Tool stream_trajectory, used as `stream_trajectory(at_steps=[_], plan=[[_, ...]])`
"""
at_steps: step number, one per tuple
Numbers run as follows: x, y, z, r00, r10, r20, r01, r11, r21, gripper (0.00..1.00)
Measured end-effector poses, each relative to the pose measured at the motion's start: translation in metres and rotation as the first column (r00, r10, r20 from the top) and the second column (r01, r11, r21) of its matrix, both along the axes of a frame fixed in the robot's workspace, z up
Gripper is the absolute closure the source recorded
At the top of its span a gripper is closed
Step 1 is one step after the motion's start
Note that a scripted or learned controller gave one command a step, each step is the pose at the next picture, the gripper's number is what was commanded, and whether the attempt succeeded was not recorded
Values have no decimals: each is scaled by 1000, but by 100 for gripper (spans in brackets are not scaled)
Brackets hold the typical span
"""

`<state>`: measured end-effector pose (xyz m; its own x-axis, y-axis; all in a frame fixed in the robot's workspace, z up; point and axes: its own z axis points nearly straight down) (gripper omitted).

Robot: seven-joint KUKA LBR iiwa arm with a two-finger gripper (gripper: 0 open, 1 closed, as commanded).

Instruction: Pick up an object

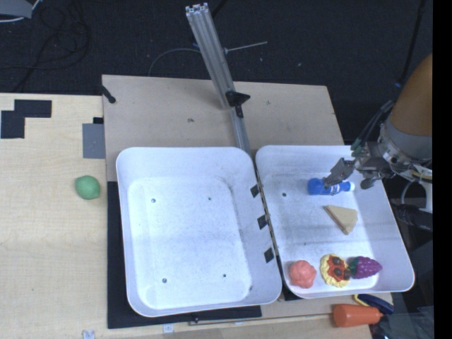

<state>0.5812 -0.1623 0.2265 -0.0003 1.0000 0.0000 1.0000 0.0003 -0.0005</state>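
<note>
White plastic forms the two shallow bins side by side on the bench: the left bin (187,232) and the right bin (296,168), their inner rims touching along a seam with dark clips. Grey and orange, the arm (413,115) leans in from the right above the right bin's far right corner. Its gripper (351,175) hangs over the upper part of that bin, with its two dark fingers (342,169) spread apart and nothing pinched between them. Just beside the left fingertip lies a blue object (326,186), resting on the bin floor. Below it sits a tan wedge (342,218). Along the near wall are a yellow and red toy (335,270) touching a purple grape cluster (365,266), and a pink lump (302,274). On the bench, an orange carrot (355,315) lies just outside the bin, and a green ball (87,187) sits well left.
</note>
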Motion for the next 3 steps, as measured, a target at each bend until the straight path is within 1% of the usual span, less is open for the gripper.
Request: stream_trajectory(at_steps=[1,2,3], plan=[[1,7,-61,1000,1,-5,-1,1000,1,0],[1,7,-123,1000,0,-1,0,1000,0,0],[3,6,-132,1000,0,8,1,1000,-3,0]])
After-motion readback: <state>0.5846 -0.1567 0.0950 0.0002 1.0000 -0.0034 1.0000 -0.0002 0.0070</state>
